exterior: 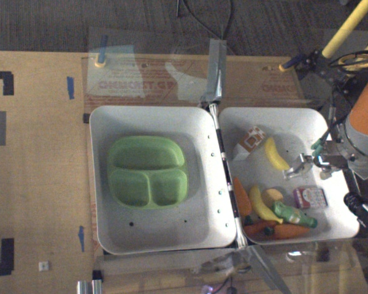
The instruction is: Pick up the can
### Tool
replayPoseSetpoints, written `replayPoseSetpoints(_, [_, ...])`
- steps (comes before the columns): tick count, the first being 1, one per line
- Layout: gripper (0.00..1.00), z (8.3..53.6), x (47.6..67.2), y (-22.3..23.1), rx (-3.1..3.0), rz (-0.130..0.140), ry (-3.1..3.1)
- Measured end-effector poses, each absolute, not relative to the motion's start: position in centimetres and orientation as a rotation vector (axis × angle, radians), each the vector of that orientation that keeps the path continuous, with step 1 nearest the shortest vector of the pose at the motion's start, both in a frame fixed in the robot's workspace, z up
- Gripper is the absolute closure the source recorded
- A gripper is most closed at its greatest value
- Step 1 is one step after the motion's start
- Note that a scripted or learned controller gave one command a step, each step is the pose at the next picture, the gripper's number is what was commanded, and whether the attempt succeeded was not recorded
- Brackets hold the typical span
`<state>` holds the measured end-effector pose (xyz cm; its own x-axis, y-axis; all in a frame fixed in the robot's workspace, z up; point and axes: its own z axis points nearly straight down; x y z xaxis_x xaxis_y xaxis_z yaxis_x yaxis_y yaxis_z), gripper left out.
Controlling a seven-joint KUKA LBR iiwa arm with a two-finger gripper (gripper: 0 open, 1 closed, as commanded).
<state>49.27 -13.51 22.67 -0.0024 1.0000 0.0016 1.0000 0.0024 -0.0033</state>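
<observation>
The can (pixel 310 197) is red and white and lies on its side in the right bin (pixel 306 118), near that bin's right wall. My gripper (pixel 310 168) hangs over the same bin, just beyond the can in the view and apart from it. Its fingers (pixel 294 169) stand open with nothing between them. The grey arm with its orange band (pixel 363 112) comes in from the right edge.
Around the can lie a green bottle (pixel 294 215), two bananas (pixel 276 154) (pixel 262 204), carrots (pixel 283 230) and a small carton (pixel 253 138). The left bin (pixel 104 127) holds a green divided plate (pixel 148 171). A metal divider (pixel 224 176) separates the bins.
</observation>
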Motion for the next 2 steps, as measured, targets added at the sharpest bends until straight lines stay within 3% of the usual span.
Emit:
replayPoseSetpoints(1, [0.0,10.5,53.2,-17.7,-2.136,-0.001,-2.303])
replayPoseSetpoints(2, [0.0,27.5,49.7,-19.1,-2.147,-0.001,-2.297])
